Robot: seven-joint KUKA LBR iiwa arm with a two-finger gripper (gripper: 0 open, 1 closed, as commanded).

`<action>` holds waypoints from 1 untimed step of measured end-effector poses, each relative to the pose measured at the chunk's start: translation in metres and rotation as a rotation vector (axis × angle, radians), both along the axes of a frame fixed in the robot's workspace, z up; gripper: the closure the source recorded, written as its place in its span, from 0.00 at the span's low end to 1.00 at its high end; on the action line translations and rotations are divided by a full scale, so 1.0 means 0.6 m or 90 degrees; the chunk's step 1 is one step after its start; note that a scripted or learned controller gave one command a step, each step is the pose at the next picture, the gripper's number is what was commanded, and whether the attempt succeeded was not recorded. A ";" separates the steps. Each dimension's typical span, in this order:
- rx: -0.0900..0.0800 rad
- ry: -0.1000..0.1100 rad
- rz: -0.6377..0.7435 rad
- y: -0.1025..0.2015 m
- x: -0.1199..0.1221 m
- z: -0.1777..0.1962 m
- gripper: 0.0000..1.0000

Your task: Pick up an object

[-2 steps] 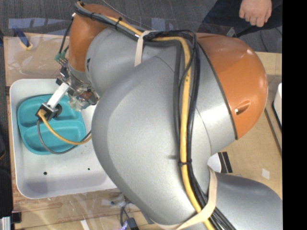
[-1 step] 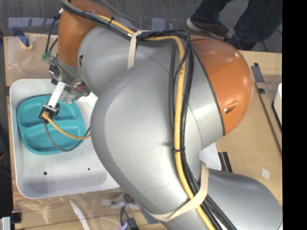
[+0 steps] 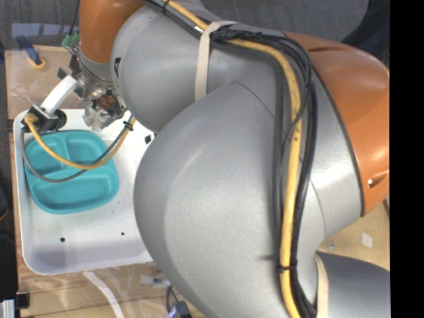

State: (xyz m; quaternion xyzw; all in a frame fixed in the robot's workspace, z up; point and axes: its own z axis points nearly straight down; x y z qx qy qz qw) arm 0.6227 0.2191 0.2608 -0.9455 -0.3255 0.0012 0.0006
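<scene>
A teal divided plate (image 3: 69, 177) lies in the far-left part of the left white bin (image 3: 73, 247). My gripper (image 3: 99, 114) hangs over the bin's back edge, just behind and slightly right of the plate. A yellow cable (image 3: 79, 164) loops from the wrist across the plate's top. The grey arm with its orange band (image 3: 106, 18) hides the bin's right part and everything beyond it.
The arm's big grey and orange body (image 3: 265, 164) covers the middle and right of the view. A small blue and yellow item (image 3: 30, 50) lies on the wooden bench behind the bin. The bin's front floor is bare white.
</scene>
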 end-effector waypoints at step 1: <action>-0.003 0.004 -0.196 -0.004 -0.015 -0.050 1.00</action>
